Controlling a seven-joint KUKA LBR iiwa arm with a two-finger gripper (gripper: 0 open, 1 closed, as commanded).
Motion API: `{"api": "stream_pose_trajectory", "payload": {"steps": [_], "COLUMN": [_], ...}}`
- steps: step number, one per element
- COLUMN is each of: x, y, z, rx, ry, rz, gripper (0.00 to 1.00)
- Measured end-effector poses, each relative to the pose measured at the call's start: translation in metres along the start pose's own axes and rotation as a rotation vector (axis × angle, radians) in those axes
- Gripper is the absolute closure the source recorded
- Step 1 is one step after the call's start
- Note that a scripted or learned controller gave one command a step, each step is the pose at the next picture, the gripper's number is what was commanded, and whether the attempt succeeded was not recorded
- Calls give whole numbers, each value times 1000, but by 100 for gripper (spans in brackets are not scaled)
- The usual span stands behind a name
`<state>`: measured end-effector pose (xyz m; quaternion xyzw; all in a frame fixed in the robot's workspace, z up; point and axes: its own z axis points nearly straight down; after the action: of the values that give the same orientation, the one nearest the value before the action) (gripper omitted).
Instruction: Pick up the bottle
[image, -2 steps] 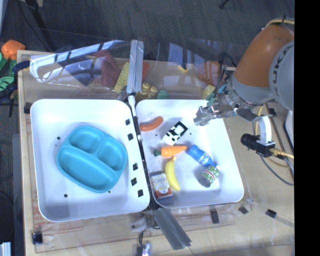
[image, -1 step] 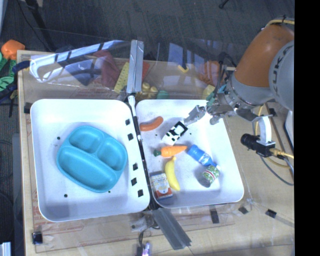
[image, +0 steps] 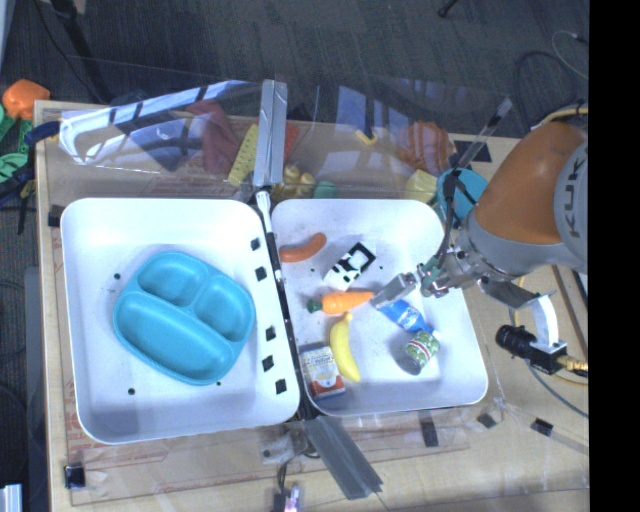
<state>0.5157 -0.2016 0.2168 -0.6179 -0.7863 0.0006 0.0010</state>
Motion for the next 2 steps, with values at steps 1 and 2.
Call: {"api": "stream_pose_trajectory", "payload": {"steps": [1,2], "x": [-18,-17], "y": [56,35], "z": [84,41], "rx": [0,-3], "ry": [0,-3], "rz": [-94,-179], "gripper": [0,0]}}
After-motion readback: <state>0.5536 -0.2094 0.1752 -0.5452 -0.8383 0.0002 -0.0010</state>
